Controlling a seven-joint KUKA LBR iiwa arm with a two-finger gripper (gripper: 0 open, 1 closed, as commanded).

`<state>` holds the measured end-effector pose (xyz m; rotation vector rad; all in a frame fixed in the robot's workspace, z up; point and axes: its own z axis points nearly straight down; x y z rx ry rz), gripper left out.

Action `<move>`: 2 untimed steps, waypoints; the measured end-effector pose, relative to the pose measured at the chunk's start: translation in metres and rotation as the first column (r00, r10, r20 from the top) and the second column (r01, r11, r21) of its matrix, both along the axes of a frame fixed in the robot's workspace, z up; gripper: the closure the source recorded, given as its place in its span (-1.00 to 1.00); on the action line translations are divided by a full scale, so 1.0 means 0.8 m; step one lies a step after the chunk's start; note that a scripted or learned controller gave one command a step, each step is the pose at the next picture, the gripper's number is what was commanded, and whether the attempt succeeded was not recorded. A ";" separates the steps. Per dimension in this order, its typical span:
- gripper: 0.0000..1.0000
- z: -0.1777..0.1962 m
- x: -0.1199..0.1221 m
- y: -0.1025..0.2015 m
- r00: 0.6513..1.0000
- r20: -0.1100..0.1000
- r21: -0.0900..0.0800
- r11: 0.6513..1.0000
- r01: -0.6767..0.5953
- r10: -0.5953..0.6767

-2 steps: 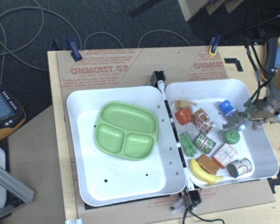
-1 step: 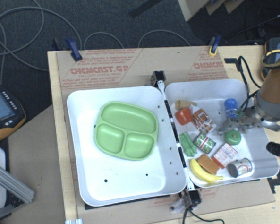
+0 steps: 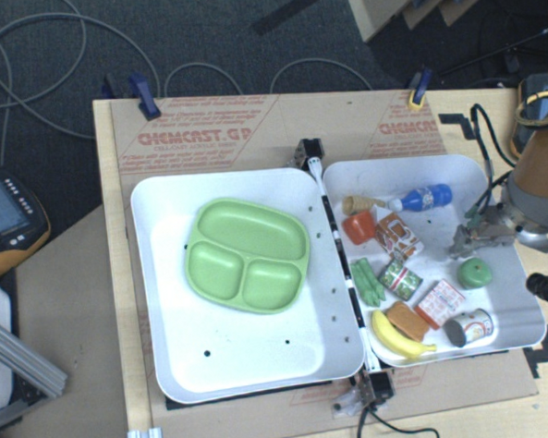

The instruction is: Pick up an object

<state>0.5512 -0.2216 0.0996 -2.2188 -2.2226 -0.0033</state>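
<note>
Reaches in from the right as a grey arm with an orange band, ending in the gripper (image 3: 469,240) low over the right bin (image 3: 531,311), near that bin's right wall. Cannot tell whether the jaws stand wide or narrow, since the dark metal of the tool blurs together there. Cannot tell either whether the tool touches anything beneath it. Lies just below the gripper: a green round object (image 3: 474,272), seemingly apart from it. Holds the rest of the pickable clutter in the same right bin: a blue bottle (image 3: 422,198) on its side near the far wall, a small tan piece (image 3: 355,204) to its left, an orange-red item (image 3: 359,228) under that, and a red-and-white carton (image 3: 398,237) beside it. Continues toward the near edge with a dark green item (image 3: 367,283) along the left wall, a small green-and-red box (image 3: 400,280) just beside it, a pink-and-white box (image 3: 440,300), a brown item (image 3: 408,318) touching a yellow banana (image 3: 398,336), and a can (image 3: 470,327) on its side at the near right corner. Carries in the left bin (image 3: 152,267) a light green divided plate (image 3: 248,257), well apart from the gripper. Rests on a brown board (image 3: 250,127) fixed with blue clamps (image 3: 142,96) at the far edge.
</note>
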 end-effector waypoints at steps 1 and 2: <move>-1.00 0.000 0.000 0.002 1.000 -0.002 0.003 1.000 -0.001 0.001; -1.00 -0.019 -0.065 0.002 1.000 -0.005 0.007 1.000 -0.001 0.001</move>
